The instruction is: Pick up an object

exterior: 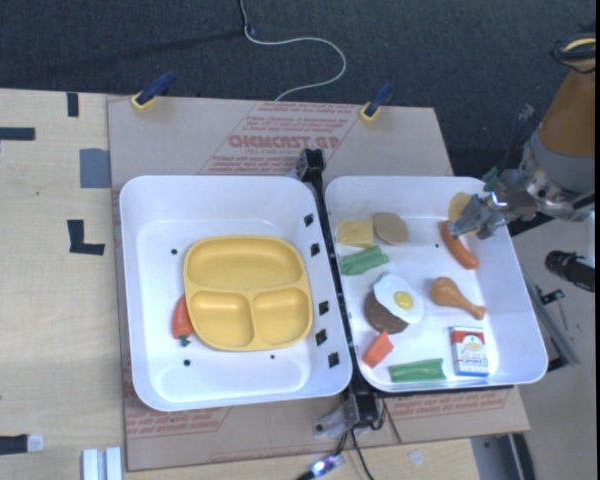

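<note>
Sausage (461,249) lies near the right bin's (510,268) far right wall, just under my pincer (477,218). It looks light, smooth, likely slippery; I'd grip across its middle. Pincer's opening I cannot tell.

pale wood tabletop (40,298) with dark tape marks (80,238). cardboard sheet (270,143), red print, held by two blue-yellow clamps (152,90). dark blue carpet floor (110,23) behind; white cable (300,43) across it.
</note>
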{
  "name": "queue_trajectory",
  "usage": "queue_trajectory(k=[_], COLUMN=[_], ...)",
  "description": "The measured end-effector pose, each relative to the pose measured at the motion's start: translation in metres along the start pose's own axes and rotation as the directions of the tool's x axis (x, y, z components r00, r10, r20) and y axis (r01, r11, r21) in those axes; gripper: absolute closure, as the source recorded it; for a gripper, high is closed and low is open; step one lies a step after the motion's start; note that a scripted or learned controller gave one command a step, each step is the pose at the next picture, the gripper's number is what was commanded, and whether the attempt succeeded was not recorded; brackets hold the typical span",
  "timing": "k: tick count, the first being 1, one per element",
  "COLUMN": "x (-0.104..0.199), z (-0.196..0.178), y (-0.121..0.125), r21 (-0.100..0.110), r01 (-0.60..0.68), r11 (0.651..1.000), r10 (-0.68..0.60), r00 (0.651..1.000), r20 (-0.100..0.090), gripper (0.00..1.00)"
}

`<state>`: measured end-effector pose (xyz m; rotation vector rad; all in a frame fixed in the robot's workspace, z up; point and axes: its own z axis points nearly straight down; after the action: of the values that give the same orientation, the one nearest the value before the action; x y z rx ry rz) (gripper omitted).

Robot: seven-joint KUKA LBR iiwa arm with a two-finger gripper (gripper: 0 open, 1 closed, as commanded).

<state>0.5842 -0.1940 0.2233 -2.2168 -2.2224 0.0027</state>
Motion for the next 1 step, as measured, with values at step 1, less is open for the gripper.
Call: queue_trajectory(k=[1], x=[0.0542], z=[0.0049], y=[-0.0263], r21=[0.007], r01=[0.003], r11=[1.000], r10=[-0.003], r00=[1.000], r20=[-0.002], gripper=[1.00])
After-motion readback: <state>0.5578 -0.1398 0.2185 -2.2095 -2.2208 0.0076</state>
